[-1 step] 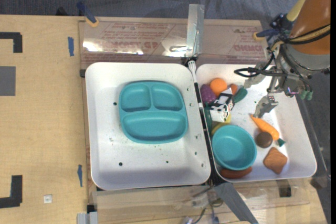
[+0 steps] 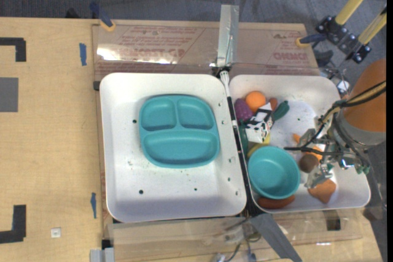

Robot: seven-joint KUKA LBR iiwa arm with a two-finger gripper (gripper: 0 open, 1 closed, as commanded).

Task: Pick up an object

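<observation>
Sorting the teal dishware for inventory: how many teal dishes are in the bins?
2. A teal divided plate lies in the left bin; a teal bowl sits in the right bin among the toys. Others could be hidden under the clutter.

You look down from one fixed camera above the bench (image 2: 43, 132), tilted at a slant and set far enough back to frame both white bins, the left bin (image 2: 123, 193) and the right bin (image 2: 353, 196). The arm (image 2: 371, 107) enters from your right.
</observation>
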